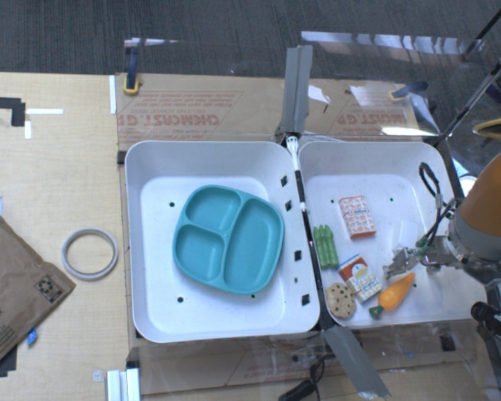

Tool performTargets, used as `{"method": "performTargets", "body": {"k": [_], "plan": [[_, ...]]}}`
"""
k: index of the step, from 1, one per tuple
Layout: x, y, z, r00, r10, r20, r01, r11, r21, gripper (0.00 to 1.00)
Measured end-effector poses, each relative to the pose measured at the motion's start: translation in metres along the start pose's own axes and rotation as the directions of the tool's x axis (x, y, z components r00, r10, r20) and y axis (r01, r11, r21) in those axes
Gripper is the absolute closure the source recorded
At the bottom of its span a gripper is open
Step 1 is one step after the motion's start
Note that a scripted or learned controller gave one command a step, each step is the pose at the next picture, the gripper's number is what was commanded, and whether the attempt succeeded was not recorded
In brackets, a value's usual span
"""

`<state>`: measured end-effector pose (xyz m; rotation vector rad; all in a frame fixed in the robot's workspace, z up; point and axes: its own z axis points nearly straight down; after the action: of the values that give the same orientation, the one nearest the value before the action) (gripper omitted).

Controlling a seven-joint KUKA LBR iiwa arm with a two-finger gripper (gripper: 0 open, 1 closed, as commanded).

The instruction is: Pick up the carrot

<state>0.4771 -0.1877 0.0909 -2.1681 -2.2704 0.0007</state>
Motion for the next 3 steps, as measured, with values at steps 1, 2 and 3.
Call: {"method": "performTargets", "body": {"k": [1,2,3], "plan": [[0.000,0.001,-0.009,1.000,0.003,0.000,-0.003,1.000,-0.001,1.00],[0.109,0.021,-0.100,0.993,-0.117,0.002,0.117,0.993,-0.001,1.00],[0.055,0.004,-0.117,0.962,-0.271,0.004,0.272,0.962,-0.002,1.00]]}}
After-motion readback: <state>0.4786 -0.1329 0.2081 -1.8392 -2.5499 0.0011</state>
